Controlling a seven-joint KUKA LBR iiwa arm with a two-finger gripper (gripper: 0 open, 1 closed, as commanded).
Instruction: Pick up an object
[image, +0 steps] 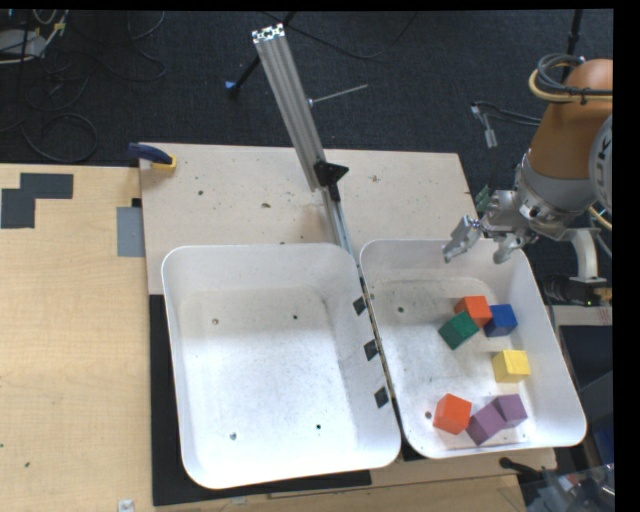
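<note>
Gripper (486, 240) fingers spread, nothing held, above green block (459, 330). We'd drop straight down, straddle it, dodge touching orange block (474, 309).

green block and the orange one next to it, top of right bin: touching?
Touching. The camera view shows the green block pressed against the orange block with no bin floor between them.

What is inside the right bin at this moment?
The right bin holds seven blocks: orange, blue, green, yellow, a second orange and two purple. Whatever lies under them is covered. The pincer hovers at its far rim.
</note>
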